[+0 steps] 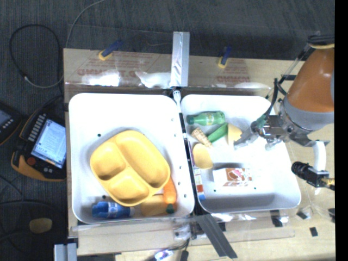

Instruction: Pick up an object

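Over the right bin (283,162), the gripper (247,136) hangs with fingers spread wide and nothing between them, just beside the pale yellow piece (234,132) near the green bottle (207,118); a good pick would centre the fingers on one item before descending.

Pincer (251,135) over right bin (283,192) (toys inside).

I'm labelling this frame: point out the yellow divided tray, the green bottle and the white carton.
yellow divided tray (129,166), camera view, centre ridge.
green bottle (206,118), camera view, mid-body.
white carton (234,177), camera view, printed top face.
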`<state>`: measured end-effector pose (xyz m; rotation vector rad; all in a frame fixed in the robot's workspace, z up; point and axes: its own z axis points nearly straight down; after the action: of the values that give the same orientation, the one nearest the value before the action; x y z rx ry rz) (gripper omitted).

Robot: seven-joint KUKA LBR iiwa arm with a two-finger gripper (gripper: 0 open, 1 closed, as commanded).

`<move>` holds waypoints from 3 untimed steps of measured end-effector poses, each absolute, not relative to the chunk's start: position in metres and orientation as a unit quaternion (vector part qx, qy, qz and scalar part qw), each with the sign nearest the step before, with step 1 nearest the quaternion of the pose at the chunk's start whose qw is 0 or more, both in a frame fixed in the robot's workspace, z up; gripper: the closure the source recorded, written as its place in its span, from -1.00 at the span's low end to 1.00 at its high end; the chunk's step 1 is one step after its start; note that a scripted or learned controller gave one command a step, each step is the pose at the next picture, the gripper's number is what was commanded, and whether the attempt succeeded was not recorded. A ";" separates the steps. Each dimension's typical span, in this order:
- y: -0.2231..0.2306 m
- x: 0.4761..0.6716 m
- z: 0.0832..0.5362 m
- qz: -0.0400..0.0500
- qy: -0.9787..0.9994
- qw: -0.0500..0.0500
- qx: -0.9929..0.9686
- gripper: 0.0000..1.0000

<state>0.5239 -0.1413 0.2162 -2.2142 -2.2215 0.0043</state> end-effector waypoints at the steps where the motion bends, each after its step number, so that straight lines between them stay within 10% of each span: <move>1: -0.116 0.509 0.089 -0.003 -0.760 -0.003 -0.650 -1.00; 2: -0.183 0.490 0.090 -0.004 -0.763 -0.007 -0.646 -1.00; 3: -0.181 0.492 0.098 -0.005 -0.763 -0.006 -0.646 1.00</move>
<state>0.4924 -0.1811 0.0979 -2.0367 -2.4068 -0.0160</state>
